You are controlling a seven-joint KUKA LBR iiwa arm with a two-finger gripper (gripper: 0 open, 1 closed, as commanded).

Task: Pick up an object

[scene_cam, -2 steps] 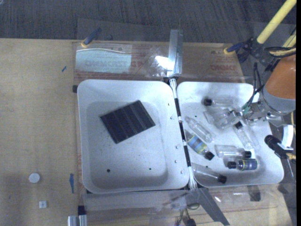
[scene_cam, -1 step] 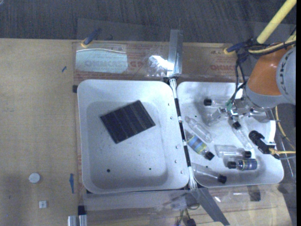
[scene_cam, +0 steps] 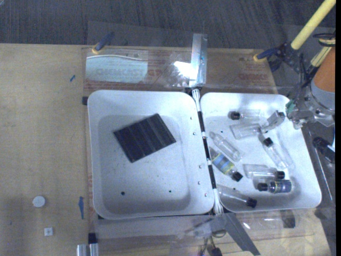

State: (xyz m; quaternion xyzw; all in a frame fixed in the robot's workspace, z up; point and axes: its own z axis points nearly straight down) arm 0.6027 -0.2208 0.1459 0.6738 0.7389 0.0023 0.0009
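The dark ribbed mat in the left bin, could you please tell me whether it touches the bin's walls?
Apart. The camera view shows the dark ribbed mat lying on the left bin floor with bare white floor all around it.

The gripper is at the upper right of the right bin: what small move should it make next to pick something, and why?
Probably a short move down and left, toward the clear bottle lying nearest. The gripper sits at the upper right corner of the right bin with nothing visible between its fingers, and the other small bottles lie farther toward the bin's front.
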